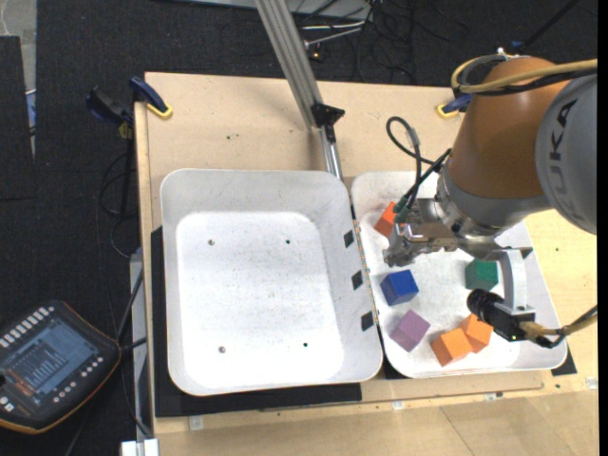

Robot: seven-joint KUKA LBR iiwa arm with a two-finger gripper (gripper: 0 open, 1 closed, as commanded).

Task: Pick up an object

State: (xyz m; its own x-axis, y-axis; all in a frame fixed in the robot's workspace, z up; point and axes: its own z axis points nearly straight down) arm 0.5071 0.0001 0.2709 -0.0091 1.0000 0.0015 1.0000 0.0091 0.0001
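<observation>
My gripper [401, 251] hangs low over the left part of the right bin [432, 371], coming in from the right. An orange block [385, 219] lies just behind it, partly covered by the gripper body. A blue cube [400, 286] sits just in front of it, apart from it. Nearer the front lie a purple cube [411, 330] and two orange blocks [450, 346] [479, 332] side by side. A green cube [483, 274] rests to the right, under the wrist. I see nothing between the gripper's tips.
The left bin [252, 274] stands beside the right one, their rims touching in the middle. A slanted metal pole [290, 50] runs down to the bench behind the bins. A teach pendant [47, 364] lies off the bench at lower left.
</observation>
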